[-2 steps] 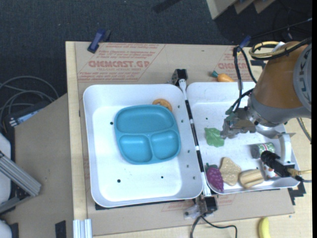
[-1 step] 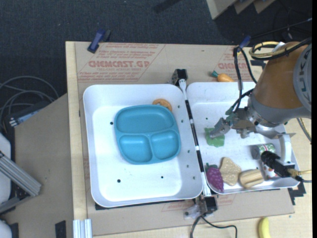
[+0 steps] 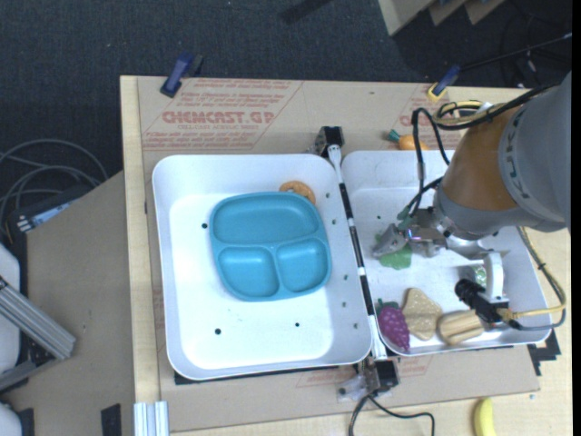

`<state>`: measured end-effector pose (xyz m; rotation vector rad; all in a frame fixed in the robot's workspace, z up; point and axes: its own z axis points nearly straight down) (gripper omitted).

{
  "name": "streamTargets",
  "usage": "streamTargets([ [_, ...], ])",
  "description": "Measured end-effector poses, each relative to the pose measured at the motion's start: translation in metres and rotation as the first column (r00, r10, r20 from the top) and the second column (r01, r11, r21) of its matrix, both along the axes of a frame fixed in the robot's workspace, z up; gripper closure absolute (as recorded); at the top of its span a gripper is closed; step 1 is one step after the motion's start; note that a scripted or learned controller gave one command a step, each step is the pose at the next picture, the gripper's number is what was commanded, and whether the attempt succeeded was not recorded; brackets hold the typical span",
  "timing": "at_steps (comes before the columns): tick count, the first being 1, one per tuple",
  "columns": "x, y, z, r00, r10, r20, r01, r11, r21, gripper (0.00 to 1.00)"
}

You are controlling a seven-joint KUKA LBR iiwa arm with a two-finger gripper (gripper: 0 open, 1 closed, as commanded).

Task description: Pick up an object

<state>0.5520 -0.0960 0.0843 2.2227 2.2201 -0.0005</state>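
Two shallow white plastic bins sit side by side on a pale board printed with red lettering. The left bin (image 3: pixel 182 271) holds a smooth turquoise plastic plate with three compartments (image 3: pixel 270 244); a small round orange-brown piece (image 3: pixel 297 190) lies just behind the plate, near the bin's back wall. The grey arm with its orange band (image 3: pixel 481 166) reaches into the right bin (image 3: pixel 372 175). Its metal two-finger gripper (image 3: pixel 397 239) hangs low over a small green object (image 3: pixel 396 260), very near it; whether they touch, and how the gripper is set, cannot be made out. Toward the right bin's front lie a bumpy purple grape-like cluster (image 3: pixel 393 325), a tan triangular wedge (image 3: pixel 421 312) beside it, and a light wooden cylinder (image 3: pixel 459 326).
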Motion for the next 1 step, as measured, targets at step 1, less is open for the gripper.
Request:
streamTargets([
  [1,0.0004,0.0004,0.0101,1.0,0.001,0.001,-0.001,1.0,0.0,1.0],
])
